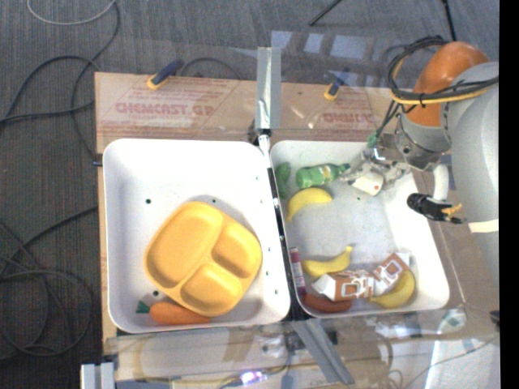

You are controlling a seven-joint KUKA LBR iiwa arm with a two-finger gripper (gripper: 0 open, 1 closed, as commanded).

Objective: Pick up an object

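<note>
Counter (162, 108) first: you have a brown board carrying two shallow white bins side by side, with a grey strip standing between them at the far edge. Your arm (478, 148) comes in from the right, grey with the orange band (450, 67) high up, and its wrist hangs over the far right corner of the right bin (442, 286). The left bin (122, 217) holds a large yellow divided tray (204, 256), tilted across the floor of the bin, with an orange carrot (177, 314) poking out from under its near edge.

In the right bin you see a green bottle (318, 174) lying near the far wall, a yellow banana (306, 199) just beside it, a second banana (332, 261) nearer the middle, and a brown and white carton (361, 284) lying over a red piece and touching a third banana (399, 290) at the near right.

Your gripper (369, 177) sits low by the bottle's cap end, next to a small white piece; whether the fingers are released or clenched, you cannot tell, and nothing is visibly caught between them.
</note>
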